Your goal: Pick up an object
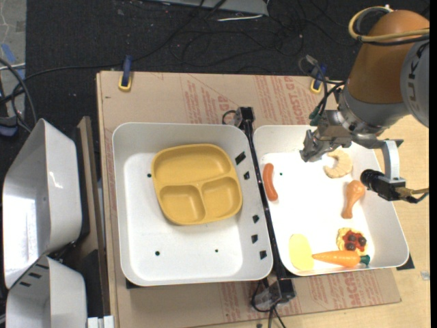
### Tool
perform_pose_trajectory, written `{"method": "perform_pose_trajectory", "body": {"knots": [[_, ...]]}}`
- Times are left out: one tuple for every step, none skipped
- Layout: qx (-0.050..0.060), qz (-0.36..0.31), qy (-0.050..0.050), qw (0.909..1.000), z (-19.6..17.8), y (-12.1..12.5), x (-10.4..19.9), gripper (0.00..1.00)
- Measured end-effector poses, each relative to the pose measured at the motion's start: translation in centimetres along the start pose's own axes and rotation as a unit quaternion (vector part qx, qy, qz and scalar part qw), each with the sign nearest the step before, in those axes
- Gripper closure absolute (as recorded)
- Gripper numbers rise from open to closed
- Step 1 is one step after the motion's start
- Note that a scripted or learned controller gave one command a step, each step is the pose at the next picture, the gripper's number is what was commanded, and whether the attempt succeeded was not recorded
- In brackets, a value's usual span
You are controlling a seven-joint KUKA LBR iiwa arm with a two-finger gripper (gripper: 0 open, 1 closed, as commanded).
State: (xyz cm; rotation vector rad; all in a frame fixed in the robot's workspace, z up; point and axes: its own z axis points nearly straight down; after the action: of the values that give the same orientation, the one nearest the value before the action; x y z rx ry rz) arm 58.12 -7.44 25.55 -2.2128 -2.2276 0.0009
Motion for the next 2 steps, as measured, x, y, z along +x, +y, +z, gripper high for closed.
{"method": "perform_pose_trajectory", "body": {"knots": [[0.000,-0.001,0.000,1.0000,1.6,0.3,5.3,1.00],[0.000,0.000,0.000,1.0000,2.5,-0.1,10.0,1.00]]}}
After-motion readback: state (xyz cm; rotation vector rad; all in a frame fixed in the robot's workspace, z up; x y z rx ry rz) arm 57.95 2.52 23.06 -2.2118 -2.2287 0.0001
